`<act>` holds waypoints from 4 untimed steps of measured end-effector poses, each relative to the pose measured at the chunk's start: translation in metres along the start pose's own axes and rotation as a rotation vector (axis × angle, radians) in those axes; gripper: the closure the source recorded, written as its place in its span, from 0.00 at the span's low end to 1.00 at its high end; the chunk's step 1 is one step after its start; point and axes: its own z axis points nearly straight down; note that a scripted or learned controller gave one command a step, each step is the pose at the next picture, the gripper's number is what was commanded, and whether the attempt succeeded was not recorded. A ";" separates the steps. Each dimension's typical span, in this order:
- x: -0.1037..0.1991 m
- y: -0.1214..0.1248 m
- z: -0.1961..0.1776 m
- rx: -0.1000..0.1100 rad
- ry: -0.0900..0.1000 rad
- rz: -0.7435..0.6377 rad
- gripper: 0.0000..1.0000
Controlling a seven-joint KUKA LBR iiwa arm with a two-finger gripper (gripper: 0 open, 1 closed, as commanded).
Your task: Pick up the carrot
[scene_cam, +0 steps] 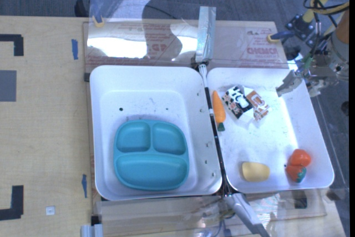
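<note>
Two white bins sit side by side on the worktop. The left bin (100,97) holds one teal divided plate (151,154). The right bin (310,119) holds five things: one carrot (218,107), one black-and-white packet (237,101), one orange-and-white packet (257,104), one yellow piece (255,171) and one tomato (298,164). The carrot lies against the right bin's left edge, long axis parallel to it, green stub toward the near edge; it is slim and orange. The end effector (304,76) hangs over the far right corner; whether its jaws are wide or narrow I cannot tell.
</note>
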 end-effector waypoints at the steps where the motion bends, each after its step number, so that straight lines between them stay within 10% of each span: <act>1: 0.000 0.001 -0.011 -0.004 -0.001 -0.001 1.00; 2: -0.055 0.017 -0.032 -0.007 -0.006 -0.308 1.00; 3: -0.055 0.078 -0.052 -0.006 -0.004 -0.168 1.00; 4: -0.060 0.091 -0.147 -0.008 -0.002 0.504 1.00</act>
